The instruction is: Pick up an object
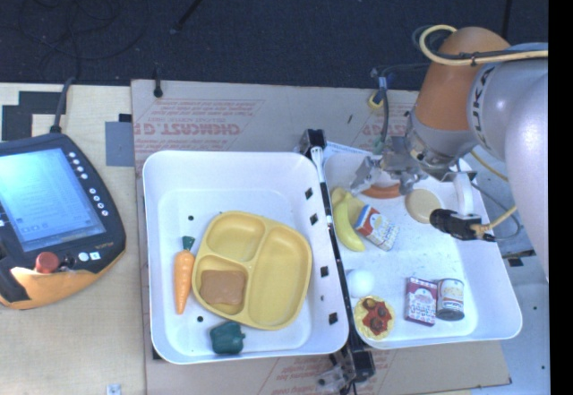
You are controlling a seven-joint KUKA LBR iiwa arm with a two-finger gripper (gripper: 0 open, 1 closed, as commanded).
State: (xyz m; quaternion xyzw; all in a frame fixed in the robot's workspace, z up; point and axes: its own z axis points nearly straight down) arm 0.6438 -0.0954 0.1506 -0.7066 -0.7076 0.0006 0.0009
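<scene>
My gripper [385, 180] hangs over the far left part of the right bin [501, 313], with its fingers spread open. A small orange-red sausage-like piece [383, 191] lies on the bin floor right at the fingertips, and I cannot tell whether they touch it. Close by are a yellow banana [346, 221], a small printed carton [376, 227] and a round beige disc [423, 203]. Nearer the front lie a white ball [360, 281], a small pizza [375, 316], a red box [420, 301] and a can [450, 299].
The left bin [166, 196] holds a yellow divided plate [277, 263] with a brown slice [222, 287], a carrot [183, 279] and a green pepper [227, 338]. A tablet pendant [49, 214] lies on the bench at far left. The bins' shared wall [324, 232] runs beside the banana.
</scene>
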